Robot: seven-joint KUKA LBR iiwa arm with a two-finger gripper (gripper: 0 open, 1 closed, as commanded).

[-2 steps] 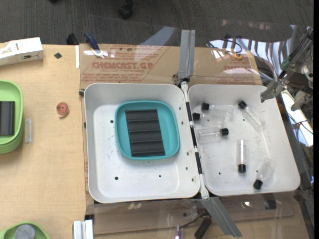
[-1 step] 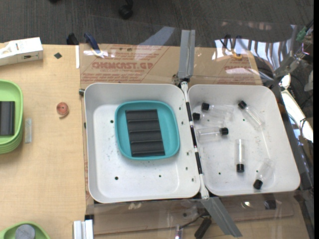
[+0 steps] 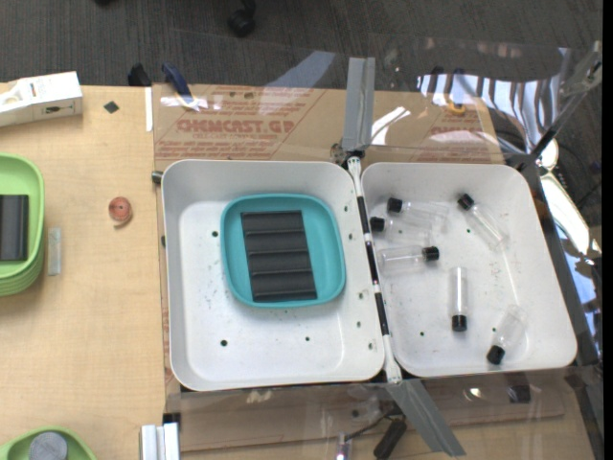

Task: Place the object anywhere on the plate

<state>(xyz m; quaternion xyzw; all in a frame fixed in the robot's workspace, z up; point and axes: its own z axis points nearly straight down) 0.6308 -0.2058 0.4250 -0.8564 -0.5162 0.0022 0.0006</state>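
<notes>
A teal plate [image 3: 237, 255] sits in the left white bin [image 3: 192, 333], and a black ribbed insert [image 3: 278, 253] lies on it. Several clear vials with black caps lie scattered in the right bin [image 3: 536, 343]. One vial [image 3: 408, 254] rests near the bin's left side, another [image 3: 459, 299] lies upright in the view at the middle, and a third [image 3: 507, 336] sits at the lower right corner. More vials lie near the top, among them one [image 3: 479, 216] at the upper right.
A divider [image 3: 369, 257] separates the two bins. A cardboard sheet [image 3: 249, 123] lies behind the left bin. Green stacked dishes [image 3: 29, 257] with a black item stand at the bench's left edge. A small round brown piece [image 3: 119, 209] lies on the wood.
</notes>
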